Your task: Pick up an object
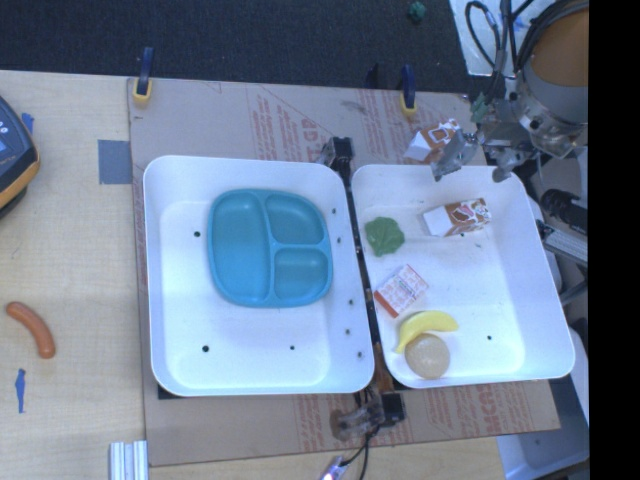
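While the grey arm with its orange band reaches in from the right, its two-finger gripper point(472, 160) hangs above the far edge of the right white bin point(520, 353), fingers spread apart with nothing between them. Just below it in that bin lies a small white-and-brown carton point(456, 217). Nearer sit a green leafy lump point(384, 235), a red-and-white packet point(401, 289), a yellow banana point(428, 325) and a tan round piece point(428, 356). A blue divided plate point(270, 247) rests in the left white bin point(180, 363).
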`<control>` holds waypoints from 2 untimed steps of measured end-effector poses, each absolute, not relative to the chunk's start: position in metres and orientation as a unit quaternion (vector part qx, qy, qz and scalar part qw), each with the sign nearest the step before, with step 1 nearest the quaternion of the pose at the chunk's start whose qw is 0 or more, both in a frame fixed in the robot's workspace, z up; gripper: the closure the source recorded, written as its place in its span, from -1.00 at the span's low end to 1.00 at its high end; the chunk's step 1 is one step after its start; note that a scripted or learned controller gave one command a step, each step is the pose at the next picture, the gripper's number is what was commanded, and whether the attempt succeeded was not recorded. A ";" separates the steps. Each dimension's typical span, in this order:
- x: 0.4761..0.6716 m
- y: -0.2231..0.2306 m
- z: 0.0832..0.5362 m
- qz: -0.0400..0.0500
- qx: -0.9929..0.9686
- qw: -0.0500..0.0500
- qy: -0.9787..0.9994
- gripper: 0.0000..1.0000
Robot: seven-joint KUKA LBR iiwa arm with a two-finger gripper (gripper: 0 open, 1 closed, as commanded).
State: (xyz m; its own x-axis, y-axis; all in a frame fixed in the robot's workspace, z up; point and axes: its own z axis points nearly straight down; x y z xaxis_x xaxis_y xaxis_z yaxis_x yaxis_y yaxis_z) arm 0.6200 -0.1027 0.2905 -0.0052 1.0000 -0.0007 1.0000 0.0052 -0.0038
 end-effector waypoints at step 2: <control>0.655 -0.212 0.150 0.003 -0.705 0.001 -0.709 -1.00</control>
